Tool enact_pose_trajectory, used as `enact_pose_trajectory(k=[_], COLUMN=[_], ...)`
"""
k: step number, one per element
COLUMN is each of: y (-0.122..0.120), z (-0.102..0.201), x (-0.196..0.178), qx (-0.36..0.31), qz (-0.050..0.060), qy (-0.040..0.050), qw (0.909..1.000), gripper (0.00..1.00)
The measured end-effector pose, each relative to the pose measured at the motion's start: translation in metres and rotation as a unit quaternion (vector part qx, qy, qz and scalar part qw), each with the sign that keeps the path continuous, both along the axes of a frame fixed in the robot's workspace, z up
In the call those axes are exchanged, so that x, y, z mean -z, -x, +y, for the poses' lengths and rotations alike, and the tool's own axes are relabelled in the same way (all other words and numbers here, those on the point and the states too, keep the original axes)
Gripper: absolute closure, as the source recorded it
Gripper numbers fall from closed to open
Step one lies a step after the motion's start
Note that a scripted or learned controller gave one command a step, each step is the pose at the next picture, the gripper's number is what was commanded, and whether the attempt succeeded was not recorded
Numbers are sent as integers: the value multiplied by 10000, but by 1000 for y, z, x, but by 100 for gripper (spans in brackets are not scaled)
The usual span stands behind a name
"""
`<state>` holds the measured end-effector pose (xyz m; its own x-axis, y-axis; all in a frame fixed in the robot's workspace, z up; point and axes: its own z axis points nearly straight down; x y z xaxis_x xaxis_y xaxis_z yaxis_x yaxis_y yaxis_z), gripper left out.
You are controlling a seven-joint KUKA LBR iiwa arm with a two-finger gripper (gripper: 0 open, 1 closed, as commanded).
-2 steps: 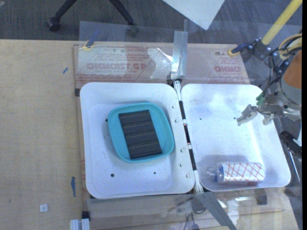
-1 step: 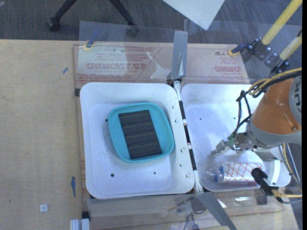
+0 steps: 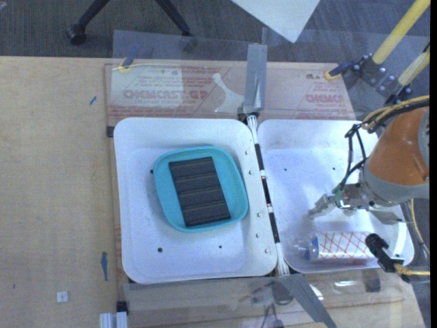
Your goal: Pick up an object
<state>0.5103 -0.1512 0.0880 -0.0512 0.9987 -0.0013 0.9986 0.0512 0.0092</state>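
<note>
On the left, the wooden surface (image 3: 54, 183) carried the two white bins side by side. The left bin (image 3: 136, 251) held a teal tray (image 3: 164, 197) with a dark ribbed block (image 3: 199, 191) lying inside it, both well apart from the arm and untouched.

Across the divider, the right bin (image 3: 293, 162) had a mostly bare floor. Near its front edge lay a tube-like object (image 3: 339, 246), white with a red crosshatch pattern and a grey-blue cap at its left end, resting flat and roughly parallel to the bin's front wall. That was the likeliest target, being the nearest thing to the tool.

Further right, the arm (image 3: 403, 156), with its orange band, reached in over the right bin. Its gripper (image 3: 330, 203) hung above the bin floor, just behind the tube and apart from it. Nothing lay between the fingers; whether they stood released or clenched could not be told, as the metal parts were small and overlapping from this angle.

As a judgement, the step in hand was the approach: no grasp had been made and the tube sat on the bin floor. The next move would call for shifting the tool toward the front wall, centring over the tube's body, aligning across its narrow width, then descending. The nearby front wall could crowd one side.
</note>
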Motion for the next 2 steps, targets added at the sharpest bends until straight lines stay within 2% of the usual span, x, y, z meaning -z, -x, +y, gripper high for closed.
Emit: enact_pose_trajectory(k=[1,2], y=[1,31], z=[-70,-1], x=[-52,-28], qx=[1449,1388], qz=[48,62], qy=[-30,-13], qw=[9894,9903], gripper=[0,0])
